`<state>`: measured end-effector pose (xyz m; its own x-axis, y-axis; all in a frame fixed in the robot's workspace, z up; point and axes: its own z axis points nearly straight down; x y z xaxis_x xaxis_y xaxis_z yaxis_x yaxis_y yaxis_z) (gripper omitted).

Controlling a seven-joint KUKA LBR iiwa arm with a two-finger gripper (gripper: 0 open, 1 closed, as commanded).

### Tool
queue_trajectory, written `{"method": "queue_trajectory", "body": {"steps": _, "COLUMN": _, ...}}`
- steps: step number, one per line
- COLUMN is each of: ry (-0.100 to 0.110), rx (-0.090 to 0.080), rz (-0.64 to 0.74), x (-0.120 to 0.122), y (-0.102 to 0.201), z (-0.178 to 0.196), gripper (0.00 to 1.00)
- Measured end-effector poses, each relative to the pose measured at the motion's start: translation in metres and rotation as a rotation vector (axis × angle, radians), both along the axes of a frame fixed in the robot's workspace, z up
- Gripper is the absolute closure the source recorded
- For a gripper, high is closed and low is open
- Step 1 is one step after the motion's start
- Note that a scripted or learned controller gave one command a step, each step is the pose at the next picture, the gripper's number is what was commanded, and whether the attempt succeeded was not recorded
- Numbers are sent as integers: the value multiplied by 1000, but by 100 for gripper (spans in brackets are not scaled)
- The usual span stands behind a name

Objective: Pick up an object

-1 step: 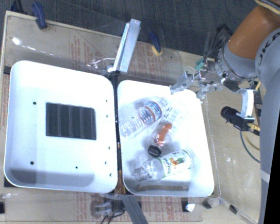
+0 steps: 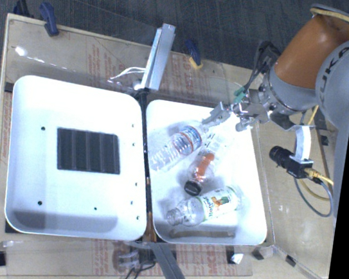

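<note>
The right bin (image 2: 258,200) holds a clear bottle with a blue label (image 2: 177,146), lying slantwise at its back left. A second clear bottle with a green and orange label (image 2: 209,206) lies near the front. Between them are a small orange item (image 2: 203,166) and a round black cap (image 2: 193,187). My gripper (image 2: 231,117) hovers over the bin's back right corner, just beyond the blue-label bottle's top end. Its fingers stand open with nothing between them.
The left bin (image 2: 24,145) holds a dark ridged rectangular block (image 2: 88,151). A metal post (image 2: 159,55) rises at the back between the bins. Blue clamps (image 2: 49,19) grip the bench's back edge. Cables (image 2: 317,183) trail at the right.
</note>
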<state>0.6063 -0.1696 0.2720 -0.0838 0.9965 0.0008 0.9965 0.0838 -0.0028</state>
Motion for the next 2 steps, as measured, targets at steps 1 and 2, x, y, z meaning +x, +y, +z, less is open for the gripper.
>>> {"method": "queue_trajectory", "body": {"steps": 1, "ry": -24, "rx": -8, "rz": 125, "x": -29, "y": 17, "z": -152, "gripper": 0}}
{"method": "queue_trajectory", "body": {"steps": 2, "ry": -2, "rx": 1, "rz": 194, "x": -37, "y": -40, "z": -176, "gripper": 0}}
